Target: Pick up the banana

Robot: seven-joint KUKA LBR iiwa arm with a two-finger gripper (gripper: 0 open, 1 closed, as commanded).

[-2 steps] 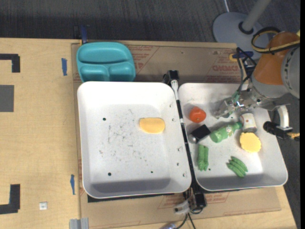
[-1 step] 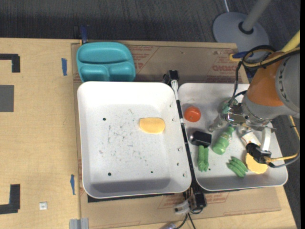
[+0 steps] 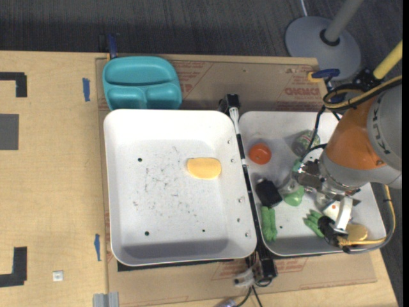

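Note:
A yellow rounded thing that looks like the banana lies in the front right corner of the right bin, partly hidden by the wrist. My gripper hangs low over the middle of that bin, under the arm's orange band, to the left of the yellow thing and a little behind it. It is right beside a pale green thing. I cannot make out anything held in it.
The right bin also holds an orange-red round thing, a black thing, a green strip, a green toy and a grey-green can. A yellow-orange oval lies in the left bin. A teal tray sits behind.

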